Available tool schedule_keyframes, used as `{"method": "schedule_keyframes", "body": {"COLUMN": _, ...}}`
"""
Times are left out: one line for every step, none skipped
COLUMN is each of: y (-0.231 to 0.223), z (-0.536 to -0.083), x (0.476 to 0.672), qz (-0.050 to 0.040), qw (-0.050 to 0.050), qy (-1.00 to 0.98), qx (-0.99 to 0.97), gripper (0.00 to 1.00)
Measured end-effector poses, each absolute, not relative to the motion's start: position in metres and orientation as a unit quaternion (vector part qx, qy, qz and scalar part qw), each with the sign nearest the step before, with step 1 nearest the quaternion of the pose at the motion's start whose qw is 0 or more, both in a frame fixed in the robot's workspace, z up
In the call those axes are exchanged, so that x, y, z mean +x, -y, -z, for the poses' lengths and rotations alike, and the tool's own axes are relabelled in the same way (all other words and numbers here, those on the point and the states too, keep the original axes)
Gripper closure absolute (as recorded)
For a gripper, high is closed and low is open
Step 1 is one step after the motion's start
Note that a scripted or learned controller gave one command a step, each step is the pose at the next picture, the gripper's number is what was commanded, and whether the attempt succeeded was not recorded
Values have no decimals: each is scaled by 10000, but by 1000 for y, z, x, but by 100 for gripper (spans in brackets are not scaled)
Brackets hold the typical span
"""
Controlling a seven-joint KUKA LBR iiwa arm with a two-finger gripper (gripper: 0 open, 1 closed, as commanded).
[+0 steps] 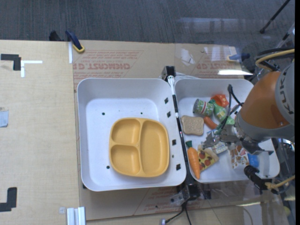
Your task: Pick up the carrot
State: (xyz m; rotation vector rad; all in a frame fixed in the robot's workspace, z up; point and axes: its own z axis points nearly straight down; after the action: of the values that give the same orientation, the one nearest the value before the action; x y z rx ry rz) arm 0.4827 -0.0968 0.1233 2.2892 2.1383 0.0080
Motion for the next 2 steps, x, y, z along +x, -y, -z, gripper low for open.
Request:
{"method": "schedule_keyframes", "body": {"y": 45, "z": -191, "x": 479, "qz": 8, "qw": 3, "qy": -7156, "qx": 6985, "gripper": 0}}
{"method": "schedule_keyframes", "body": {"y": 45, "z": -191, "x": 479, "qz": 13, "qw": 1, "qy": -7281, "qx": 6854, "gripper": 0}}
